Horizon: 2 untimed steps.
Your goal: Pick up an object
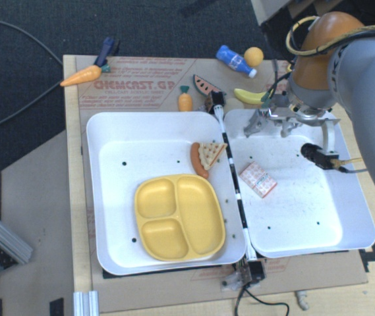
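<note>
In the right bin (pixel 345 236) lies a small pink-and-white patterned packet (pixel 258 179), near the divider. My gripper (pixel 271 122) hangs over that bin's far left corner, below the orange-banded wrist (pixel 316 58), up and slightly right of the packet and apart from it. Nothing shows under or in the gripper. The left bin (pixel 108 176) holds a yellow divided plate (pixel 179 216), a toy sausage (pixel 198 160) and a tan waffle-like wedge (pixel 211 153) against the divider.
Behind the bins on the cardboard lie a banana (pixel 250 97), a blue bottle (pixel 234 60), a yellow ball (pixel 254 56), a watermelon slice (pixel 204 84), a small orange toy (pixel 185 101) and a carrot (pixel 82 76). A black cabled part (pixel 316 155) juts over the right bin.
</note>
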### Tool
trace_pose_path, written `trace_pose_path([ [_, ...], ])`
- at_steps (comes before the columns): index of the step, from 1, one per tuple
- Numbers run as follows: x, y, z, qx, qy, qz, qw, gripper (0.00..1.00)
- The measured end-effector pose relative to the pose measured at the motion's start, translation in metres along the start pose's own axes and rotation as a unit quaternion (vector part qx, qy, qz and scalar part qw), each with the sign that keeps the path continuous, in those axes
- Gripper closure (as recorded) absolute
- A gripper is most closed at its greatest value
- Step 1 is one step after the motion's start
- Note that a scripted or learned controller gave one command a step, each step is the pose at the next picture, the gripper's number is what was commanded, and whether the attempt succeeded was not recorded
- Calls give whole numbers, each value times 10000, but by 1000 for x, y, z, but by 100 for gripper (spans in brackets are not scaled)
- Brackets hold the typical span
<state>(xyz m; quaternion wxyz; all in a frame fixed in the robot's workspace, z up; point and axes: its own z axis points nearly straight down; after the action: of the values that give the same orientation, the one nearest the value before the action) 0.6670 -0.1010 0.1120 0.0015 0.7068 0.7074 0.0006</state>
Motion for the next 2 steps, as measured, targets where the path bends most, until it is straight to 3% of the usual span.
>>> trace_pose_path([
  [1, -3, -38, 28, 23, 9, 7, 10000, 0],
  [2, 8, -56, 27, 25, 11, 6, 10000, 0],
])
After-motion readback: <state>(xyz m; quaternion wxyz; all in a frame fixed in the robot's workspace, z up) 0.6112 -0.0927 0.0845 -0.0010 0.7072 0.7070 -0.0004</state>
